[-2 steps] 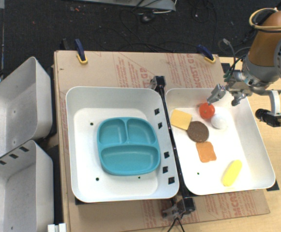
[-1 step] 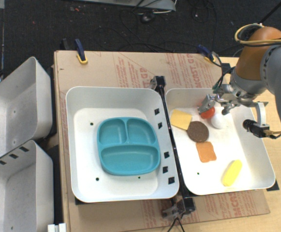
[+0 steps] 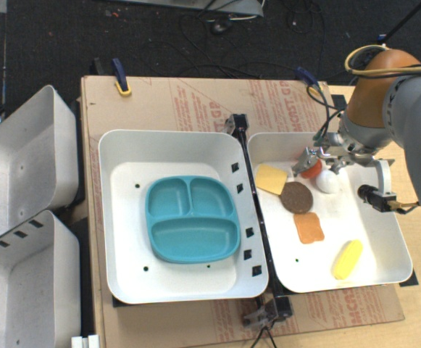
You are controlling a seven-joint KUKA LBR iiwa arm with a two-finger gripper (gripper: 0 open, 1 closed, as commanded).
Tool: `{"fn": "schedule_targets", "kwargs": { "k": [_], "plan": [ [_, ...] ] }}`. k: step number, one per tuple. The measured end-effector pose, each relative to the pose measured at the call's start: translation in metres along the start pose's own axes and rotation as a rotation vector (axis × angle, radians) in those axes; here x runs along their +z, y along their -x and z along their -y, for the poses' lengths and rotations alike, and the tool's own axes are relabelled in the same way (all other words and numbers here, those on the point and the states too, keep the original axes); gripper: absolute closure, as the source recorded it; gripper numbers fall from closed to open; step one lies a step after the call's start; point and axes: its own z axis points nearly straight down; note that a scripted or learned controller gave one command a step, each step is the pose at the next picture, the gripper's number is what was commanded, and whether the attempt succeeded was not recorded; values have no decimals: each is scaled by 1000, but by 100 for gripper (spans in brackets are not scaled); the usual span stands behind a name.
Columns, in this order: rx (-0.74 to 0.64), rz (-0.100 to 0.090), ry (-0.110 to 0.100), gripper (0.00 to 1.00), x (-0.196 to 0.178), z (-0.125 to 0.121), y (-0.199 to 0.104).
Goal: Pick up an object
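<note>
Camera view: pincer (image 3: 319, 159) partly hides red object (image 3: 311, 170).

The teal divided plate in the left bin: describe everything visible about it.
The teal divided plate looks like smooth moulded plastic, a rounded rectangle with three compartments: two smaller ones along its far side, one wide one along its near side, split by raised ridges. It lies flat and upright on the floor of the left white bin, roughly centred and slightly turned. Nothing rests in it.
</note>
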Motion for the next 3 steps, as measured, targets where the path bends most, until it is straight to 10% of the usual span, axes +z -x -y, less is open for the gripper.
{"fn": "schedule_targets", "kwargs": {
  "k": [1, 3],
  "plan": [
    [-1, -1, -5, 100, -11, 1, 0],
    [2, 2, 9, 100, -123, 7, 7]
  ]
}}
